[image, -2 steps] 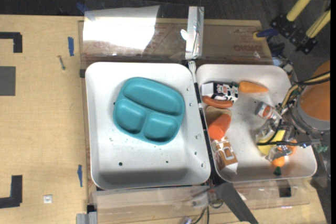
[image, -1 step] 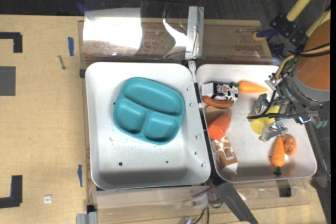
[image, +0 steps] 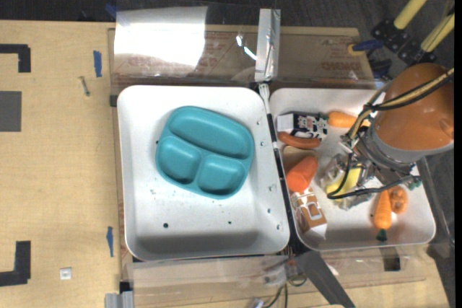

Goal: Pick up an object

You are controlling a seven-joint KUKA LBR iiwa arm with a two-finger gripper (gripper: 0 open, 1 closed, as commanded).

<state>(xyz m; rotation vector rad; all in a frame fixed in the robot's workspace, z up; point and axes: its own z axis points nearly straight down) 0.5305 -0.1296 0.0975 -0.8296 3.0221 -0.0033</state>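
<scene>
Whether the fingers (image: 345, 182) were spread or closed could not be told; they sat low in the right bin (image: 422, 231), tangled in yellow cable and wrist hardware, and nothing could be seen clamped between them. Just to their left lay an orange cup (image: 302, 172), tipped on its side, with a small white-and-brown box (image: 311, 212) below it toward the bin's near wall. To their right a carrot (image: 382, 209) stood close beside the wrist, with a rounder orange piece next to it. Further back, against the far wall, lay a black-and-white carton (image: 305, 124), a red sausage (image: 299, 141) beneath it and another orange piece (image: 341, 119). The left bin (image: 137, 177) held a teal tray (image: 204, 151) with three compartments, well apart from the arm.

The step in hand looked like the descent onto a target among the clutter. The next move would call for closing on one item squarely, then lifting straight up to test the grip.
</scene>
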